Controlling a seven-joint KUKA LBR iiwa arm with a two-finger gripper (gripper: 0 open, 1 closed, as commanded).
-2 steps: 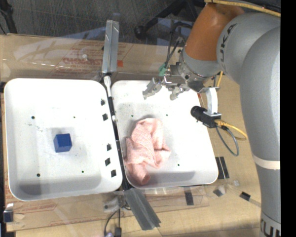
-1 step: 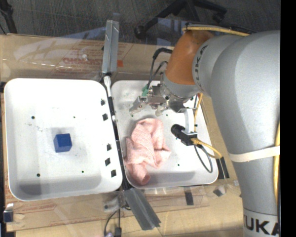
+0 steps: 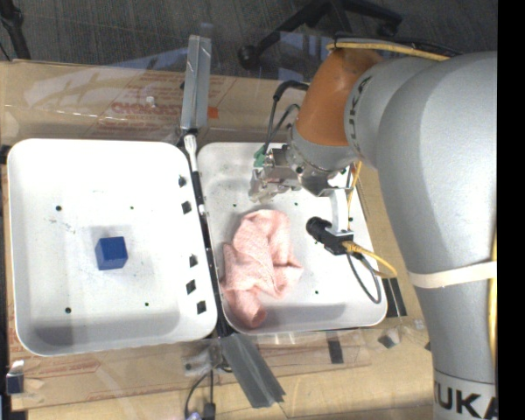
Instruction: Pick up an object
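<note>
A crumpled pink cloth (image 3: pixel 258 261) lies in the right bin (image 3: pixel 359 309), stretching from its middle toward the near wall. A small blue cube (image 3: pixel 112 252) sits alone on the floor of the left bin (image 3: pixel 35 164). My gripper (image 3: pixel 267 186) hangs at the far part of the right bin, just above the far end of the pink cloth. The wrist and its orange band (image 3: pixel 328 103) hide much of the gripper from above, so how the tips stand over the cloth is not visible.
The grey arm (image 3: pixel 437 191) covers the right side of the bench and the right bin's right edge. A black cable (image 3: pixel 337 239) loops over the right bin beside the cloth. A raised divider with black clips (image 3: pixel 192 234) separates the two bins.
</note>
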